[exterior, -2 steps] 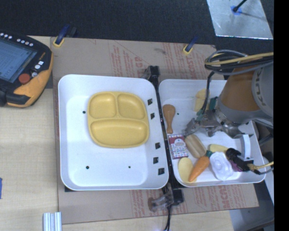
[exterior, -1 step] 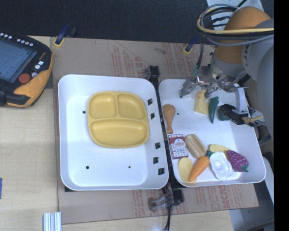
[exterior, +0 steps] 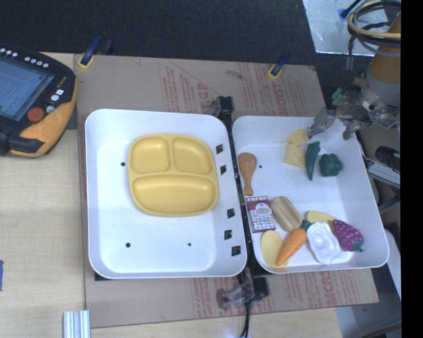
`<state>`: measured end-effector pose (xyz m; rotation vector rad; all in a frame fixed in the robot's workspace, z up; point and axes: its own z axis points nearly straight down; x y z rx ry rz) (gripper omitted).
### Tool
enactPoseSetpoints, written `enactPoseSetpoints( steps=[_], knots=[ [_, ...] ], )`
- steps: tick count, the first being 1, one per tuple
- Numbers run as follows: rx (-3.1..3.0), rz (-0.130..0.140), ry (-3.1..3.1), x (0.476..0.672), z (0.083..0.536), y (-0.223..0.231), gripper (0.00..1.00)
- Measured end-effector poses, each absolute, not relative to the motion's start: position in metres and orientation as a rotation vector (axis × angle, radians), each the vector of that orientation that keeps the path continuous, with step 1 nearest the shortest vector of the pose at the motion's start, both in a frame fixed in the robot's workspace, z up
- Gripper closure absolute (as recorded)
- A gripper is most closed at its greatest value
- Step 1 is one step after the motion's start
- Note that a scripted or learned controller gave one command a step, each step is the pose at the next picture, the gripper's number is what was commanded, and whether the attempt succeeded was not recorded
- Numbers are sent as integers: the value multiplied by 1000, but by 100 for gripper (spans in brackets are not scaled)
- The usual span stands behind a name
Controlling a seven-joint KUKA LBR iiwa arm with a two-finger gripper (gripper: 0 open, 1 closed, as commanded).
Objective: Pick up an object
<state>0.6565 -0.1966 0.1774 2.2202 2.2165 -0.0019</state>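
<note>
The right bin holds several toy foods. A wooden spoon lies by its left wall, and a yellow wedge, a green pepper and a dark green lump lie near the far side. Along the near side are a red packet, a bread roll, a carrot, a white egg and purple grapes. My gripper hovers over the bin's far right corner, just above the pepper and lump, open with nothing between its fingers.
The left bin carries a yellow divided plate. A teach pendant rests on the bench at far left. Clamps pin the cardboard at the back edge. A black hinge strip joins the bins.
</note>
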Motion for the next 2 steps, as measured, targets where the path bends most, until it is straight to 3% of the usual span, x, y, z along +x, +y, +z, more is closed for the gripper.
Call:
enactPoseSetpoints(
  steps=[1, 2],
  knots=[
    [2219, -9, 2233, 655, 87, -169, 0],
    [2217, -1, 2219, 657, 149, -214, 0]
  ],
)
